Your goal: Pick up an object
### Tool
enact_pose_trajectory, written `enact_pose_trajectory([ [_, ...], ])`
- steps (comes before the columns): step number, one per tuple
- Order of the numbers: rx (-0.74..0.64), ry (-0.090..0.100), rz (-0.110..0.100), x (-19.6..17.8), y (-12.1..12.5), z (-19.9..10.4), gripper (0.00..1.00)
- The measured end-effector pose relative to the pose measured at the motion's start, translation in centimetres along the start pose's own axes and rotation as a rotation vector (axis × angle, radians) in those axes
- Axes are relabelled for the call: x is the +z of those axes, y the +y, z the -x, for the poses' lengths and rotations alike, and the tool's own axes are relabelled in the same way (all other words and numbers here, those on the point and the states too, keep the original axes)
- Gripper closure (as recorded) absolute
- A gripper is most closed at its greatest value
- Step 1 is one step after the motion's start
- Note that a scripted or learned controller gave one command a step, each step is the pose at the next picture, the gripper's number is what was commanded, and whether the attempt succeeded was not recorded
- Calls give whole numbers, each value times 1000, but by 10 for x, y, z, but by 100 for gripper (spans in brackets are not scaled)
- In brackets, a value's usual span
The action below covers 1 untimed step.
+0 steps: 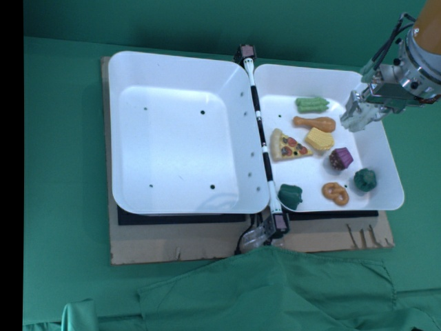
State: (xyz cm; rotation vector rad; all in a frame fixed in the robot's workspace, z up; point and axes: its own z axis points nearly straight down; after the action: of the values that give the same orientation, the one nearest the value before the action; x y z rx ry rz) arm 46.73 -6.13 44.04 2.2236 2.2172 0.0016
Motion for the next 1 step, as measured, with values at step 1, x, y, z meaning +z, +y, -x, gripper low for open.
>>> enact_pose_trajectory([
  [1, 0, -1, 5, -18, 0, 6, 100],
])
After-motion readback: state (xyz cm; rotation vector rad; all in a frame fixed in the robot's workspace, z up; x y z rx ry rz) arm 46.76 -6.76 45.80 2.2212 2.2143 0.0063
